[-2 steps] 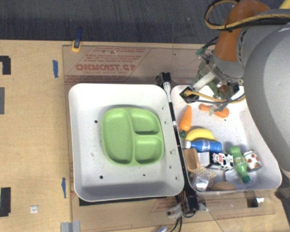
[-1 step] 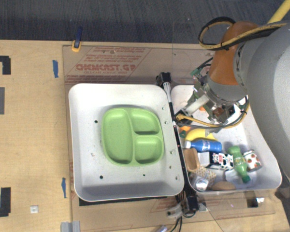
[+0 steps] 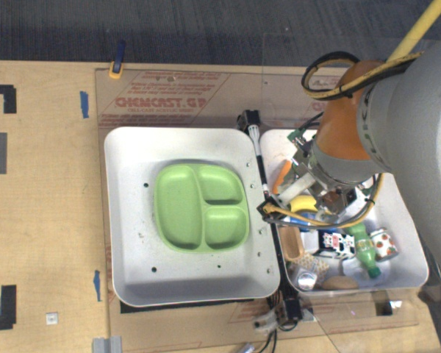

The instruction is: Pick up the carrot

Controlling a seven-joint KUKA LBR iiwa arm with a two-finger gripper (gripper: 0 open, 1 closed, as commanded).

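The grey arm (image 3: 397, 116) reaches in from three o'clock and hangs over the right bin (image 3: 415, 267); its jaws sit low among the clutter, and whether they are wide or narrow cannot be told; the carrot (image 3: 281, 177) lies at the bin's ten o'clock corner, just beside the wrist; a yellow banana (image 3: 303, 204) lies below it; the left bin (image 3: 125, 219) carries a green divided plate (image 3: 202, 206) on the table (image 3: 44, 197).
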